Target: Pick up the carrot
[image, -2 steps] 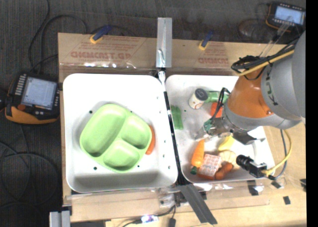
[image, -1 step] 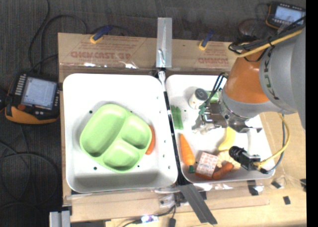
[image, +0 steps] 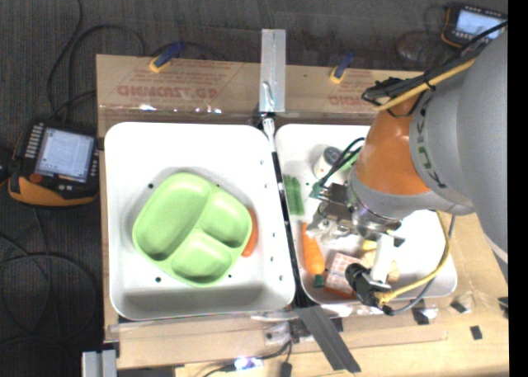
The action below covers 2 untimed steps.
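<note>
Carrot (image: 313,254) in right bin (image: 441,235), beside claw (image: 356,239), finger state indiscernible; cardboard (image: 190,87) lettering illegible.

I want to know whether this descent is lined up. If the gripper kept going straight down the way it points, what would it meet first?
Probably the right bin's clutter beside the carrot, not the carrot itself. The gripper sits right of it; depth is unclear.

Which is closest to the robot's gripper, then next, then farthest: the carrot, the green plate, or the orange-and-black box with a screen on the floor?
From the gripper:
1. Carrot, same bin, just to its left.
2. Green plate, in the left bin.
3. Screen box, on the floor, far left.
</note>
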{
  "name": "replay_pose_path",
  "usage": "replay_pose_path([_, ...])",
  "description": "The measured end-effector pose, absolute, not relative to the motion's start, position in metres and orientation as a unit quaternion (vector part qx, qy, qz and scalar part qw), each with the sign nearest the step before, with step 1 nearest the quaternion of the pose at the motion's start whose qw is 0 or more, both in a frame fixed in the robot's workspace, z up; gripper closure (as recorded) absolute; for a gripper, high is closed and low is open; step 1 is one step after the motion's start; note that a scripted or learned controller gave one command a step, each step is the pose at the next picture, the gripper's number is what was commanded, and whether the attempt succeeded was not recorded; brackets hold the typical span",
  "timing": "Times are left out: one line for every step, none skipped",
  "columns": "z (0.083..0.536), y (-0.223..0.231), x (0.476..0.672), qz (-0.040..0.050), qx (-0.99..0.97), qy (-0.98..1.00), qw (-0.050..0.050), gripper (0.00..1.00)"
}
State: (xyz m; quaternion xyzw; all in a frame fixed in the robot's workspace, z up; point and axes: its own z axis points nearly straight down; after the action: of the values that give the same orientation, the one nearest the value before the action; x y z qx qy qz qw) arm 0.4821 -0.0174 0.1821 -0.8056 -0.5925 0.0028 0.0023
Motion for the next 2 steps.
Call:
replay_pose_path([0.273,-0.024,0.483,0.0019,-0.678,-0.735,0.001,1.0])
replay_pose_path([0.255,-0.028,0.501,0.0026,-0.694,-0.72,0.0,1.0])
